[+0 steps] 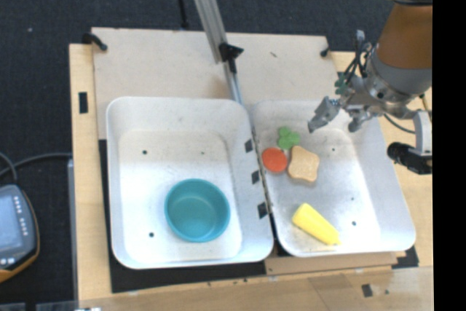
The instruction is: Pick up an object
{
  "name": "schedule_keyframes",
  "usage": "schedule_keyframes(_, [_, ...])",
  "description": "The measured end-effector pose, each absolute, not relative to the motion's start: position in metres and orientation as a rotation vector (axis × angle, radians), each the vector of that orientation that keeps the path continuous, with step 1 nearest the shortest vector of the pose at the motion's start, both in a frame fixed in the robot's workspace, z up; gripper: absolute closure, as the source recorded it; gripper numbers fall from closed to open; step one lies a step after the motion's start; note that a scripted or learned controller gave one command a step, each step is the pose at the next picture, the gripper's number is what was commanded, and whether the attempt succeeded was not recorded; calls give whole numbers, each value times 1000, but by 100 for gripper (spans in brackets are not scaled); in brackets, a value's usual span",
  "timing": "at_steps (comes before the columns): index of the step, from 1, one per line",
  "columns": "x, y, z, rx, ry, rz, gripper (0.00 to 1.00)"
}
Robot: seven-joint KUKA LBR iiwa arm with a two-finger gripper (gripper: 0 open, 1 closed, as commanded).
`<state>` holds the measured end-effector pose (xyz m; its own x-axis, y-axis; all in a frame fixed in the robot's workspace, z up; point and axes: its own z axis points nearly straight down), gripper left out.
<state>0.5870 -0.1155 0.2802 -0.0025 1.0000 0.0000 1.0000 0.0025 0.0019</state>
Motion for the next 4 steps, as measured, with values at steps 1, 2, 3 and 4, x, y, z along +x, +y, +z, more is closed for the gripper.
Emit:
schedule_keyframes(1, [587, -116, 280, 2219, 2222, 3, 0])
schedule_keyframes(2, [585, -117, 238, 2223, 2221, -5, 0])
schedule_keyframes(3, [583, -117, 196, 2224, 2220, -5, 0])
schedule_keyframes(4, [580, -119, 132, 2225, 2222, -7, 0])
